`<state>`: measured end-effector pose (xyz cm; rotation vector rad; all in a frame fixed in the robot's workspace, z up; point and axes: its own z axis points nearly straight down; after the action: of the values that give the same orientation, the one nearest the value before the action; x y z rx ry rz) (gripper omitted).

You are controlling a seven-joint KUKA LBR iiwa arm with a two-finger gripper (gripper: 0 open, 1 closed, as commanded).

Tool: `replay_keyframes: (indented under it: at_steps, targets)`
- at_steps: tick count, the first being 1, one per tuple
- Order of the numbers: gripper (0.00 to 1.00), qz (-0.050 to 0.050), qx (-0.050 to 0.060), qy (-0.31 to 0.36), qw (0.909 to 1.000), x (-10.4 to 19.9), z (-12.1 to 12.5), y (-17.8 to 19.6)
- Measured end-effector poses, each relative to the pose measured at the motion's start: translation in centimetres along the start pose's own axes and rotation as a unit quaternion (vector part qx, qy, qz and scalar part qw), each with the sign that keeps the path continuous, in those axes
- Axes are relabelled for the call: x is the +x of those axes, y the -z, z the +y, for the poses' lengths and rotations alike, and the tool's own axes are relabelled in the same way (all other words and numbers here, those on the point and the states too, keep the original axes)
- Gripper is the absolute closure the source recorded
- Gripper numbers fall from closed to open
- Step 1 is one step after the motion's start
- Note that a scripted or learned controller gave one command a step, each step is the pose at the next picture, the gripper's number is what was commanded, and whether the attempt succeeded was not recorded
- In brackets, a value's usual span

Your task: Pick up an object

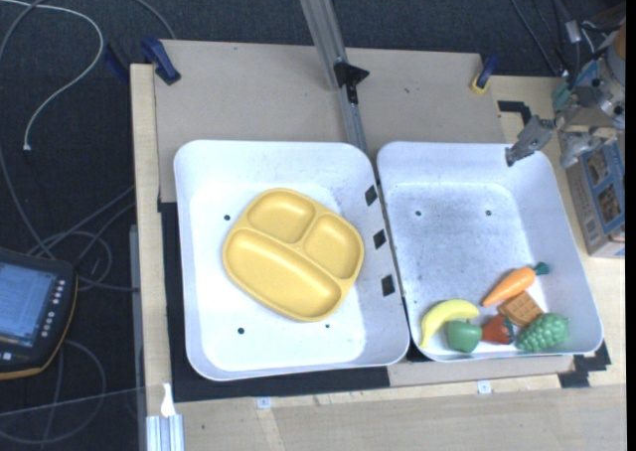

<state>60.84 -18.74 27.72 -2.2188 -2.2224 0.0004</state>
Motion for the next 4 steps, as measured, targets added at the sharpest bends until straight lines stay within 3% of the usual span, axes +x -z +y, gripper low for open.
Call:
replay_keyframes:
  at_steps: [1,3,4]
  targets:
    - [0.00,0.000,0.000,0.000,1.0000,0.0,0.0,0.0]
    - [0.00,0.001,0.003,-0.001,1.0000,-0.5,-0.3,-9.0]
    - [0.00,0.001,0.003,0.000,1.0000,0.0,0.1,-15.1]
